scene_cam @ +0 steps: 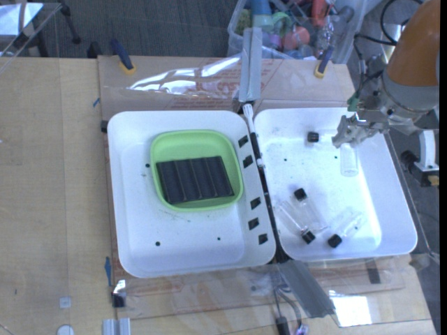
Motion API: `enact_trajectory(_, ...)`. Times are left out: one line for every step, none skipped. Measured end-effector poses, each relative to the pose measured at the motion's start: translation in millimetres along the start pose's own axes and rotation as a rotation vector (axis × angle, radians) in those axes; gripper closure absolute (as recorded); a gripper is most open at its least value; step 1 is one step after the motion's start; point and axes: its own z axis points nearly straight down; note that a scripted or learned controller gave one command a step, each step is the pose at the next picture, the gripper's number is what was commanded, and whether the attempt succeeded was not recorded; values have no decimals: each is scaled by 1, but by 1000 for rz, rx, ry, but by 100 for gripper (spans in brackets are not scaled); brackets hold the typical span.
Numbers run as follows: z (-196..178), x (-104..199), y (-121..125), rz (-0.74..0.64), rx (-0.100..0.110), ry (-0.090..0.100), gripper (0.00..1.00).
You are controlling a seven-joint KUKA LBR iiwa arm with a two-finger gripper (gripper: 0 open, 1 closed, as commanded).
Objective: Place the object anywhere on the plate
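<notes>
A green plate (pixel 162 147) with rounded corners rests in the left bin (pixel 133 243), and a dark ribbed slab (pixel 194 179) lies on it. In the right bin (pixel 391 208) lie clear vials with black caps: one vial (pixel 299 219) near the divider and another vial (pixel 348 223) to its right. A third clear vial (pixel 348 162) shows just below my gripper (pixel 346 135), which hangs over the far right part of the right bin. Whether that vial is held or lying on the bin floor I cannot tell.
A loose black cap (pixel 312 137) sits left of the gripper, and another black cap (pixel 300 195) lies mid-bin. Black clips (pixel 253 203) line the divider between the bins. A clear box of colourful toys (pixel 293 9) stands behind the bins.
</notes>
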Motion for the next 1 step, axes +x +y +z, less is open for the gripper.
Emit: enact_trajectory(37,46,-23,-97,4,3,100)
